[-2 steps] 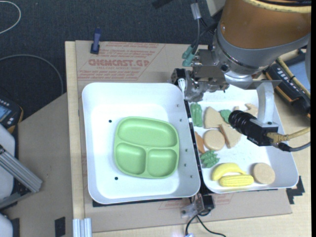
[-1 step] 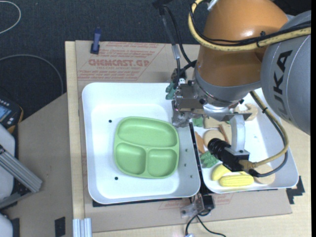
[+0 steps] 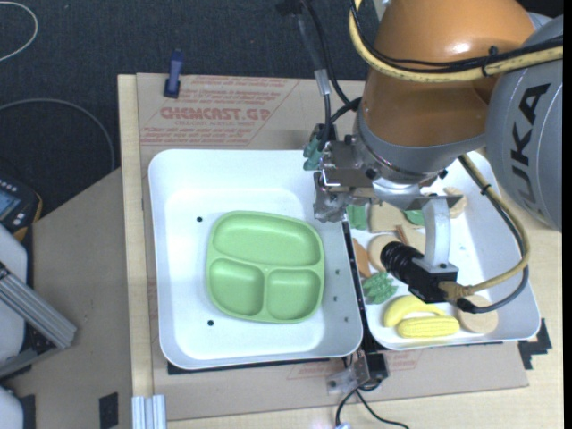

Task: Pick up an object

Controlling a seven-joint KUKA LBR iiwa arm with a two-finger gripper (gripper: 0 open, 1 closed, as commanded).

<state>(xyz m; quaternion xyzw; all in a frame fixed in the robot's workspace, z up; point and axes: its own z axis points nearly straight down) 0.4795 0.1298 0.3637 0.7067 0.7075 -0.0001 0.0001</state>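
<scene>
While the big grey and orange arm (image 3: 447, 79) hangs low over the right bin (image 3: 509, 266), nothing looks picked up yet. I cannot tell how the gripper (image 3: 407, 199) is set, because the arm hides it. Toys lie in the right bin: a yellow corn (image 3: 420, 318), a green leafy toy (image 3: 377, 286), and some tan pieces near the arm. One of them is likely the thing to grab, but I cannot say which. A green divided plate (image 3: 265, 266) sits in the left bin (image 3: 179, 239). Grabbing and lifting seem left to do.
</scene>
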